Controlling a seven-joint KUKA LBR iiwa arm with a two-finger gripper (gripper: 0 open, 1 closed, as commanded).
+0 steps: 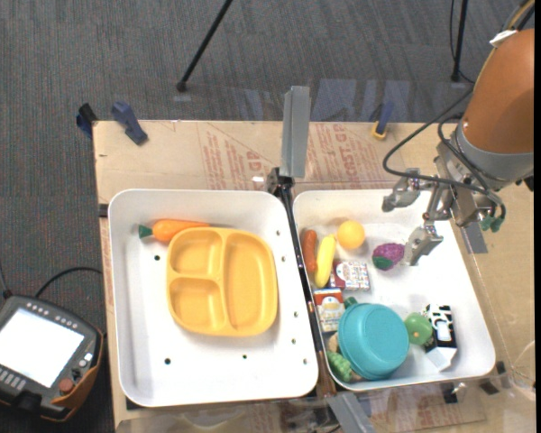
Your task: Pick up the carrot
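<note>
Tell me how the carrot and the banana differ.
The carrot is orange with a green stem end; the banana is yellow. The carrot lies in the left bin beside the yellow tray; the banana lies in the right bin. The carrot lies crosswise, the banana lengthwise. Both are elongated.

Carrot (169, 229) partly under tray (223, 280) (tip)

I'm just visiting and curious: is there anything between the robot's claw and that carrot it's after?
Yes. The gripper hovers over the right bin, while the carrot lies in the left bin, against the yellow divided plate. The bins' rims and the grey upright post lie between.
</note>
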